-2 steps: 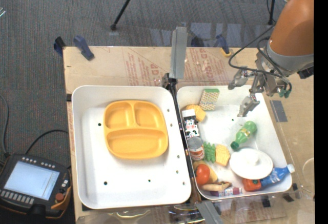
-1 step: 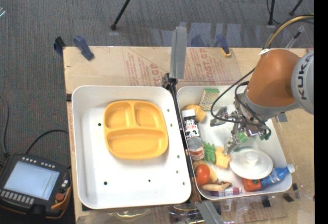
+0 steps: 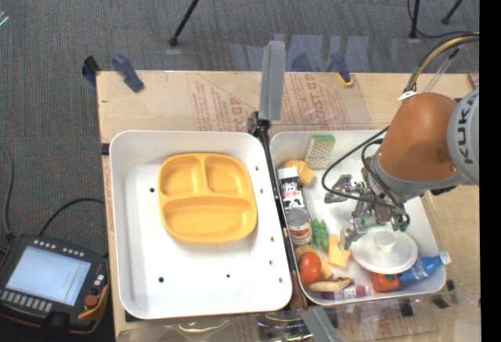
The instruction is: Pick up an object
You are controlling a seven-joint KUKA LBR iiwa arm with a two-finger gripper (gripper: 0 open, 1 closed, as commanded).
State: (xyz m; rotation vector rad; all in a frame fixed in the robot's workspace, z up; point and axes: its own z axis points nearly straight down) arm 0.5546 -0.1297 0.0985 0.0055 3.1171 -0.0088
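Orange-banded arm (image 3: 427, 141) lettered "KUKA"; gripper (image 3: 366, 219) low in right bin (image 3: 434, 215), above white lid (image 3: 384, 251), near small can (image 3: 298, 227). Jaw state impossible to tell. Yellow divided plate (image 3: 208, 197) in left bin (image 3: 133, 239).

The arm (image 3: 438, 146) is grey with an orange band, black KUKA lettering, looping black cables and a metal tool (image 3: 368, 217).

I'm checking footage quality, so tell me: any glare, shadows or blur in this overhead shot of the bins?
Camera view: lighting is even and soft, with faint shadows under the yellow tray and beside the left bin's rim; mild sheen on the arm's orange band; small items in the right bin look slightly soft, the gripper hard to resolve.
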